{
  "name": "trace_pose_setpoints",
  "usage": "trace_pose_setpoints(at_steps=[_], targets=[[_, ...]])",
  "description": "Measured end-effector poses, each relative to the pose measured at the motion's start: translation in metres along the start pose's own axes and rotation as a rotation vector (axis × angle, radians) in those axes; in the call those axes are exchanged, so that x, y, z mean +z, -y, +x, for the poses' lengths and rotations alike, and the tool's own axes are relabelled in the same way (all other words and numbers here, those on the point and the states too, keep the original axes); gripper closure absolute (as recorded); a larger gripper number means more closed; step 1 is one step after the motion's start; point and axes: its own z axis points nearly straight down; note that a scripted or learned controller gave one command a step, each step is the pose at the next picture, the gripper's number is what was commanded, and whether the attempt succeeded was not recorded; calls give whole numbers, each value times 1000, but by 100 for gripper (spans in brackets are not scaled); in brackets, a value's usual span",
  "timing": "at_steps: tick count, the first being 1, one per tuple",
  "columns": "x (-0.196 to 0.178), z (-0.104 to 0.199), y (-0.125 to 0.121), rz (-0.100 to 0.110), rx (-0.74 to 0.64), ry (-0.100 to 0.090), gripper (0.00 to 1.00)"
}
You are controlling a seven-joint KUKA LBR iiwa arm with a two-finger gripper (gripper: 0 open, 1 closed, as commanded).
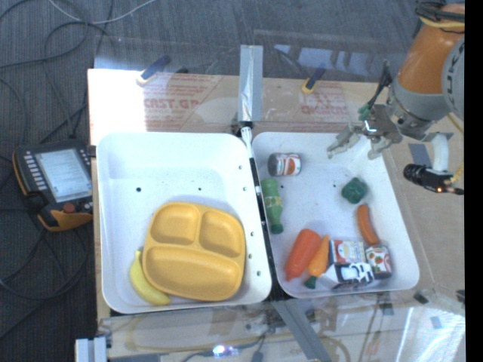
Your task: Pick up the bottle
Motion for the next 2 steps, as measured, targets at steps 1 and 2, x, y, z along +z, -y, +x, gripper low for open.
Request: trace_pose_setpoints(at_steps=[1, 2], targets=[[7, -48, 9, 0, -134, 5, 0], [99, -1, -5, 0, -283, 2, 0]])
